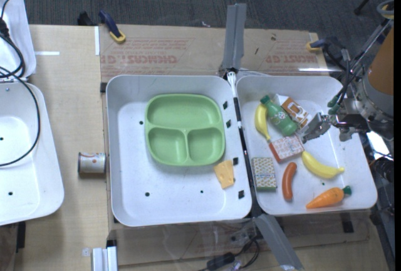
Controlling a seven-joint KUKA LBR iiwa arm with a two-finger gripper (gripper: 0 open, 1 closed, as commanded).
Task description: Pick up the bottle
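The bottle [281,119] is green with a green cap and lies tilted in the right bin [357,163], in its upper left part, with the cap pointing up-left. My gripper [315,128] hangs over the same bin, just right of the bottle and apart from it. Nothing shows in its grasp. The grey arm comes in from the right edge.
Around the bottle lie a yellow banana [260,122], an orange-white box [296,110] and a red-white packet [286,148]. Further forward are a second banana [321,165], a sausage [288,180], a carrot [327,197] and a cracker box [264,173]. The left bin [125,157] holds a green divided plate [185,128] and a cheese wedge [225,174].
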